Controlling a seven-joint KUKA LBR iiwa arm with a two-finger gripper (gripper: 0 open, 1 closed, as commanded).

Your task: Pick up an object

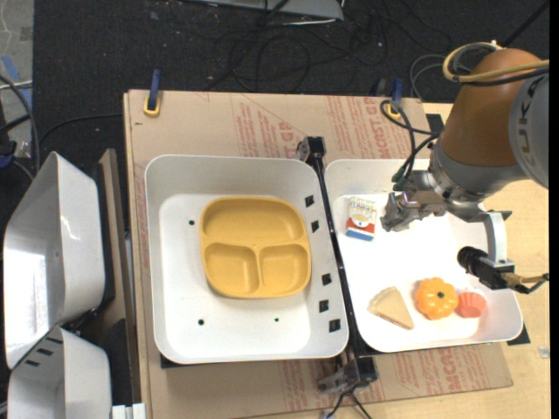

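In the right bin [502, 332] lie a small white, red and blue carton [360, 217], a tan wedge [393, 307], an orange pumpkin-shaped toy [435, 298] and a small red piece [472, 303]. My gripper [398, 213] hangs over the upper part of that bin, just right of the carton. Nothing shows between its fingers from this angle. The grey arm with its orange band [489, 103] reaches in from the upper right.
The left bin [166, 260] holds a yellow three-compartment tray [256, 245]. A black divider with clips [330, 260] runs between the bins. White containers [48, 251] stand off the bench at the left. Cables lie beyond the far edge.
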